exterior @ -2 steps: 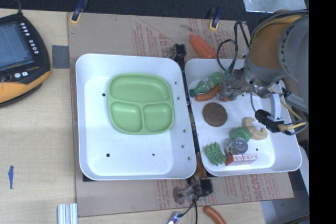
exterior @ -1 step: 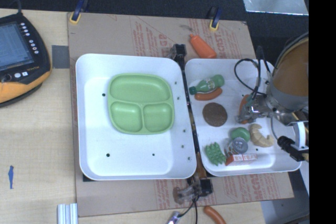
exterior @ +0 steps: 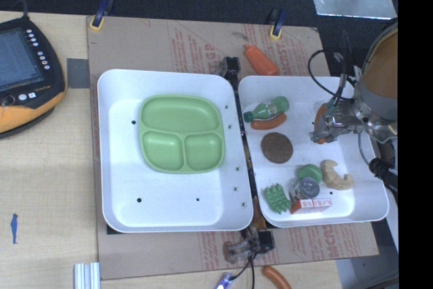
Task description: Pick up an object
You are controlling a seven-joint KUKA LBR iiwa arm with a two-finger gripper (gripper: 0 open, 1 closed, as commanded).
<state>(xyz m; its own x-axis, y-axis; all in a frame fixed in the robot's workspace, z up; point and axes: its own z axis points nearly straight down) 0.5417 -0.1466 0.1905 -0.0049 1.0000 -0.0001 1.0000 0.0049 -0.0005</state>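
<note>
The right bin [exterior: 369,213] holds several small items. A green bottle [exterior: 269,107] lies over a red sausage [exterior: 268,122]. Below them is a brown disc [exterior: 277,147]. Lower down are a green leafy piece [exterior: 275,197], a green round item with a grey can [exterior: 309,181], a tan croissant-shaped piece [exterior: 336,174] and a red-and-white box [exterior: 312,204]. My gripper [exterior: 327,129] is low at the bin's right side, right over an orange piece [exterior: 318,116] that it partly hides. Whether it grips that piece cannot be made out.
The left bin [exterior: 118,145] carries a green divided plate [exterior: 181,133]. An orange carrot-like item [exterior: 260,60] lies outside the bins at the back, another [exterior: 276,275] at the front. A tablet pendant [exterior: 24,74] rests at far left. Cables [exterior: 325,64] loop near the arm.
</note>
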